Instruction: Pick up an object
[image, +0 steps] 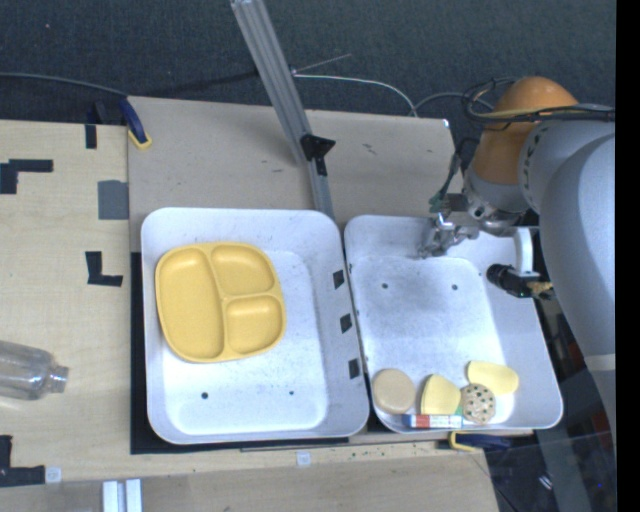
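Two shallow white bins sit side by side on a tan bench. Gripper (440, 238) hangs low over the far rim of the right bin (425, 300); whether it is clenched or released cannot be told, and nothing is seen in it. Candidate objects lie well apart from it along the near wall: a tan puck (393, 390), a yellow wedge (439, 395), a speckled cookie (479, 403). A yellow divided plate (219, 300) occupies the left bin (240, 405). Judgement: pickup not yet achieved; approach and grasp remain.

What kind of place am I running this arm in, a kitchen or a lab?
Most likely a robotics lab bench, not a kitchen: two white bins sit side by side on a taped board, a yellow divided plate and toy food pieces lie in them, and the gripper hangs above.
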